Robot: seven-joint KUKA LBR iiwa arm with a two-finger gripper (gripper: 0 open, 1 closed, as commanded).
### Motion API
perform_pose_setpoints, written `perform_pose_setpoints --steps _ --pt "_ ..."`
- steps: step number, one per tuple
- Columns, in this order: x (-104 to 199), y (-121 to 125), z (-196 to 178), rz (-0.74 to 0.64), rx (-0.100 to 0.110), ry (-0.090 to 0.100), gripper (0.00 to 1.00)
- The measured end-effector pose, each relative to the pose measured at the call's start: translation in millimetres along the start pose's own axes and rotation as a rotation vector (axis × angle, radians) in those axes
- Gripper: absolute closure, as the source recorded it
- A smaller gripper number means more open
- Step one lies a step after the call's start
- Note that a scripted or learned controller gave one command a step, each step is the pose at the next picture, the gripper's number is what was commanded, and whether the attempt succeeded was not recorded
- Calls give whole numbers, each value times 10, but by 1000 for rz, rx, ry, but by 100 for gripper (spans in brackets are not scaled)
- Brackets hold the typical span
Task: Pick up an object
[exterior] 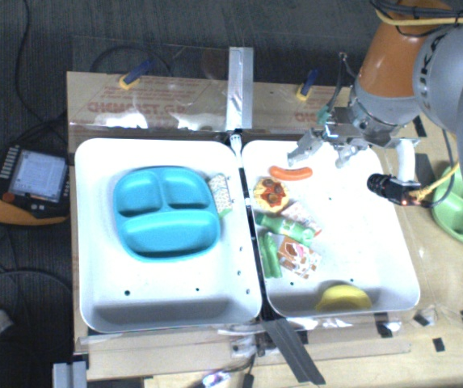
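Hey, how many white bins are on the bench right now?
2. The left bin holds a blue divided plate; the right bin, touching it along the middle, holds the small items. Nothing suggests a hidden third.

Both bins [166, 314] look like smooth white plastic with a soft sheen. The blue tray [166, 212] is glossy plastic, catching light on its ridges. The packets [296, 241] look like shiny printed film. The sausage [290, 173] is smooth and glossy; the yellow object [343, 297] looks matt. The desk [102, 103] appears to be bare wood under clear, crinkled plastic sheet. The gripper [326, 148] looks metallic grey.
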State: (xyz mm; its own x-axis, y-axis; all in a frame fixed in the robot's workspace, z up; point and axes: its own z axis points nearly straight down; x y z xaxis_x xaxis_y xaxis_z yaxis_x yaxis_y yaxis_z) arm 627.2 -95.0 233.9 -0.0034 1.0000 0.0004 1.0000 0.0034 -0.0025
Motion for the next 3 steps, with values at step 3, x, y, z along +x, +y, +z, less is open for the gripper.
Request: perform_pose_setpoints --steps 3 --pt "-52 -123 1445 287 -13 -3 0"
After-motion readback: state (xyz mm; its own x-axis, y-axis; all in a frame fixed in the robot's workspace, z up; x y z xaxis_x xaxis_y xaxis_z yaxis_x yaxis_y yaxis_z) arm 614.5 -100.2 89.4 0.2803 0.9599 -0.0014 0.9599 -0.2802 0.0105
